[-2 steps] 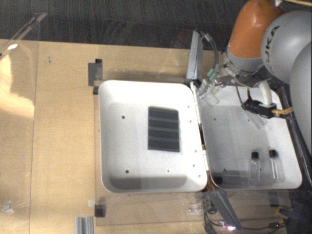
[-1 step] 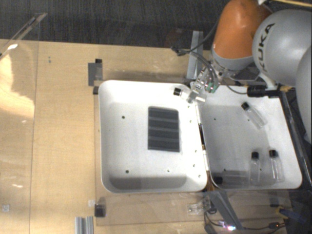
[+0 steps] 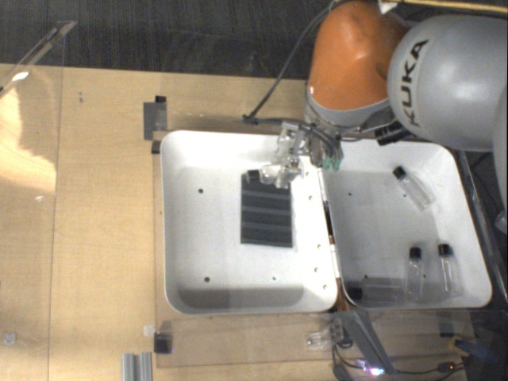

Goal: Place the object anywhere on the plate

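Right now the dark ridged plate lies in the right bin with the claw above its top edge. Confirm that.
Not quite: the dark ridged plate lies in the left bin, not the right one. The rest holds, since the claw is above the plate's top edge. The camera view shows this; the right bin holds three small clear bottles.

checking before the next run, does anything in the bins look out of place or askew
Nothing looks spilled or damaged. The dark ribbed plate lies flat in the left bin, roughly square to it. In the right bin, one clear bottle lies at a slant, apart from the two side by side.
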Robot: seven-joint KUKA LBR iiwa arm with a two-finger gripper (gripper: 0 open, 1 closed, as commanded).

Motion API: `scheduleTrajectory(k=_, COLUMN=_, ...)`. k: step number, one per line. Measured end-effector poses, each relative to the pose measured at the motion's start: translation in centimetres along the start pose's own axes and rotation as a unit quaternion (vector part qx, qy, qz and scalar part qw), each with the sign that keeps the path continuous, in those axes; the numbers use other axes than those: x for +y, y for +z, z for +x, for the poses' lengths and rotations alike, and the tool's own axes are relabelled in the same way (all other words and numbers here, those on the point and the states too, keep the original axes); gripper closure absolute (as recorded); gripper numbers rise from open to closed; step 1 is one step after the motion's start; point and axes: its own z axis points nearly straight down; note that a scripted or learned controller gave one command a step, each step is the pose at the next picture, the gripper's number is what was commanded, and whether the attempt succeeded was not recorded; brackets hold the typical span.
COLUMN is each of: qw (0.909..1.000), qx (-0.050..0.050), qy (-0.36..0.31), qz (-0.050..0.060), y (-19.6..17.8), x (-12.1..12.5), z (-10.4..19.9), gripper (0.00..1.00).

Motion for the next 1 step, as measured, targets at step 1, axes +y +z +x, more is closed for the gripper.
scheduleTrajectory(k=1, qw=0.9903, qx=-0.002, qy=-0.139, qz=-0.001, y=-9.28, x=8.61, z=1.09, gripper=1.00)
